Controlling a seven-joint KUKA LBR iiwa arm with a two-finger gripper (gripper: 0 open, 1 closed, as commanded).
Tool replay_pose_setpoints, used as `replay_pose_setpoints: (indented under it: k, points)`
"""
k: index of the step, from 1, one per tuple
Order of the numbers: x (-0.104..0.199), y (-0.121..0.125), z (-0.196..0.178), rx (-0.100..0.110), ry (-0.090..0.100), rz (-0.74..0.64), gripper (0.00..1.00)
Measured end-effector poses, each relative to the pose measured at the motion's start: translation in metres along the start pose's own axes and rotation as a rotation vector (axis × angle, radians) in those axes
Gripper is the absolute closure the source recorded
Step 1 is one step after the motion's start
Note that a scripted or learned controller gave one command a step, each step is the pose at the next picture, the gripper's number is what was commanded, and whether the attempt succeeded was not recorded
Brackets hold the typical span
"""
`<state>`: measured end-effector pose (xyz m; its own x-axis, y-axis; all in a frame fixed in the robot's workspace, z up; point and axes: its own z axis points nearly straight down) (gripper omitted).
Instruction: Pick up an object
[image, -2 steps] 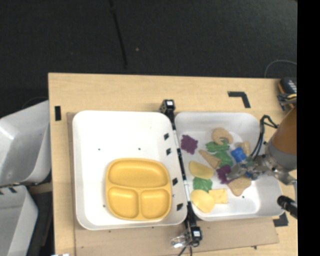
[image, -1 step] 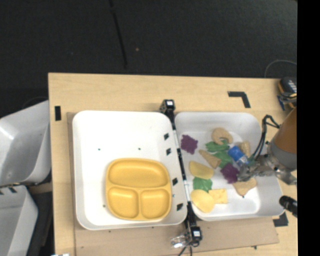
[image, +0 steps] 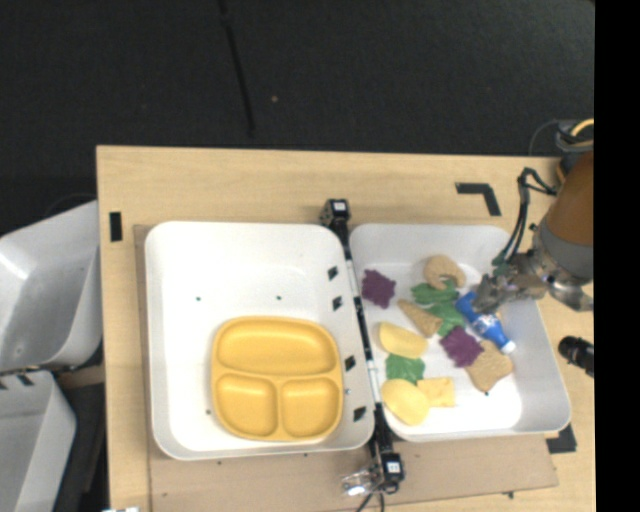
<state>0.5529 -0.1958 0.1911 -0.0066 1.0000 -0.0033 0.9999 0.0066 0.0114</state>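
gripper (image: 497, 287) low in right bin (image: 535, 400), blue object (image: 487, 322) just beneath

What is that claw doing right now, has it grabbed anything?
Claw: low in the right bin, over the blue object among the toy pieces; whether it has grabbed anything cannot be told from this view.

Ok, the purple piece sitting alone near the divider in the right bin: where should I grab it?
Take the purple piece across its middle, straight from above. It lies flat and apart from the pile, with bare bin floor around it for the fingers.
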Motion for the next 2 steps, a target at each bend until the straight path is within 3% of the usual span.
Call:
replay_pose_setpoints:
  k: [1,2]
  points:
    - [-0.032,0.025,0.095,0.012,0.006,0.006,1.0]
    - [-0.034,0.025,0.08,0.009,0.001,0.005,1.0]
